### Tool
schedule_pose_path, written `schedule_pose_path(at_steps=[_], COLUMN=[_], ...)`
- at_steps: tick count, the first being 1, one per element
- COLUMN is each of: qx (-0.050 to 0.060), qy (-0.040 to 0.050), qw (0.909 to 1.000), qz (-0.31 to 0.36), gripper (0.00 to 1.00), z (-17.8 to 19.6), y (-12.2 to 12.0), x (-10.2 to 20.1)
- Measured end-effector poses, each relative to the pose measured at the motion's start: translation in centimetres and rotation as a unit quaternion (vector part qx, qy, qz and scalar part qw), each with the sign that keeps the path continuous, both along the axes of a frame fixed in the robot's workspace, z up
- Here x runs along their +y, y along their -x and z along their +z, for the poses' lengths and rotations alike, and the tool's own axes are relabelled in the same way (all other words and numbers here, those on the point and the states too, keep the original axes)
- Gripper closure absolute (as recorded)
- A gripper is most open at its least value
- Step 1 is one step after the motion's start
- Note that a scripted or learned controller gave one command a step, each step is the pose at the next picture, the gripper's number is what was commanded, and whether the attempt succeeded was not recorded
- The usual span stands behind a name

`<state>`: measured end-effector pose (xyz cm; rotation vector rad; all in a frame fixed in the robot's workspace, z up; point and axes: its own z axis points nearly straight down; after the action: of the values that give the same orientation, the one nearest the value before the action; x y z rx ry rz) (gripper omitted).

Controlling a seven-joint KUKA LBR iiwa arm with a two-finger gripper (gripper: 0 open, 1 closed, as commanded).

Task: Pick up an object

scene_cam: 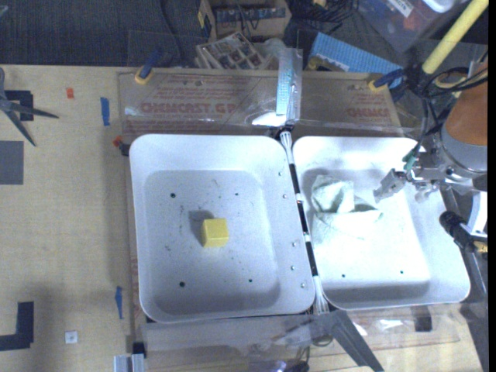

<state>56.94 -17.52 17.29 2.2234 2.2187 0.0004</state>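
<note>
A small yellow block [215, 232] lies near the middle of the left bin [155, 169]. A crumpled white and pale green wrapper or cloth [338, 201] lies in the upper left part of the right bin [403, 273]. My gripper [393, 184] hangs over the right bin's upper right part, just right of the crumpled thing and apart from it. Nothing shows in its grasp. The grey arm with its orange band [470, 122] comes in from the right edge.
A clear plastic sheet [209, 103] and a metal bracket [288, 91] stand behind the bins. Cables, a yellow bar [459, 23] and boxes crowd the back. The divider between the bins [301, 223] carries bolts. Blue tape marks dot the wooden bench [62, 208].
</note>
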Motion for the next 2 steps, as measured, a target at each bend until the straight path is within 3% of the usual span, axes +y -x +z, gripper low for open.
schedule_pose_path(at_steps=[2], qx=[0.000], qy=[0.0002], qw=[1.0000], qz=[0.000], gripper=[0.00], z=[0.03], y=[0.00], x=[-0.05])
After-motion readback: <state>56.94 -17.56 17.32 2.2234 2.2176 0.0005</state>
